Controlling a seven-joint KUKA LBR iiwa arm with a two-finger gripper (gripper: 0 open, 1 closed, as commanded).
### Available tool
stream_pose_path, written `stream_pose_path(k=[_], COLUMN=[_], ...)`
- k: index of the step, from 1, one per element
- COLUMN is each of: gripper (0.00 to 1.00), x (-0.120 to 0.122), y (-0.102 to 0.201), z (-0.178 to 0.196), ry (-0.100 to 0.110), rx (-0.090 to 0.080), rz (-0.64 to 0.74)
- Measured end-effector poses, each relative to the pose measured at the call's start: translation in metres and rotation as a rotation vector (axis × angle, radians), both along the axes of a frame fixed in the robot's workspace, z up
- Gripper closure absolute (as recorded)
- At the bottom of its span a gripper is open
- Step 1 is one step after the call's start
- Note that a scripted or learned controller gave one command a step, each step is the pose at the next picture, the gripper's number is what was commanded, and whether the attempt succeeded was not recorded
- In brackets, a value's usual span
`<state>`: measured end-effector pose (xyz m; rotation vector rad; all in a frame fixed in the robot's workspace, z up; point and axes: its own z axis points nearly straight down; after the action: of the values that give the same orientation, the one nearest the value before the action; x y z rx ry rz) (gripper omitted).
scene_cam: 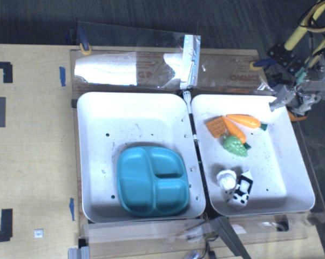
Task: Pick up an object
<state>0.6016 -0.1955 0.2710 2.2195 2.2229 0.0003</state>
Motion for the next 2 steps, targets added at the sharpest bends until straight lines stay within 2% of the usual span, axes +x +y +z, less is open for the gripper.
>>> stream_pose_path(k=[1, 2], gripper=[0.0, 0.0], x=[0.046, 0.045], y=[0.015, 0.047], z=[-0.108, -0.173], ry=[0.005, -0.007], rx=[0.002, -0.004], rz=[0.196, 0.257])
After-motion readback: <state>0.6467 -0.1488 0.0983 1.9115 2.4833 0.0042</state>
